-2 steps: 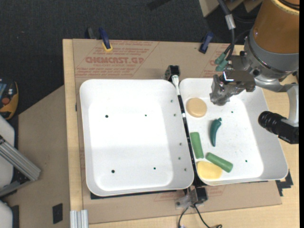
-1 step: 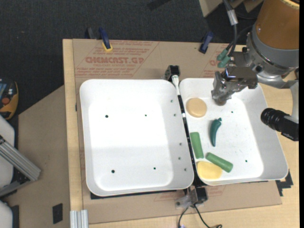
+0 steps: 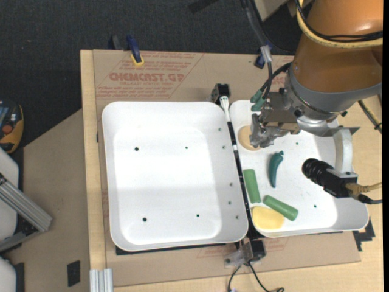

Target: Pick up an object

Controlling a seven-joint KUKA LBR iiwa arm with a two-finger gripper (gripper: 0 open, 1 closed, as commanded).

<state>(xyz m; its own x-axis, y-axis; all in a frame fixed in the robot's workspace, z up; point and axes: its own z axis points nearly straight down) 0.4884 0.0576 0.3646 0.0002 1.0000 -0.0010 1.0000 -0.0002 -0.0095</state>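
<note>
Two white bins sit side by side. The left bin [image 3: 170, 175] is bare white. In the right bin [image 3: 346, 221], the gripper [image 3: 262, 140] hangs at ten o'clock over a tan disc [image 3: 244, 137] — finger spacing cannot be told. Green pieces [image 3: 251, 185] and a yellow object [image 3: 267, 218] lie toward seven o'clock.

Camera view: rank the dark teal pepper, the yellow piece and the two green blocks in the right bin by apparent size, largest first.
1. Yellow piece, broadest, though partly covered by a green block.
2. The upright green block and the tilted green block look alike, so they are left unranked.
3. Dark teal pepper, the thinnest.
</note>
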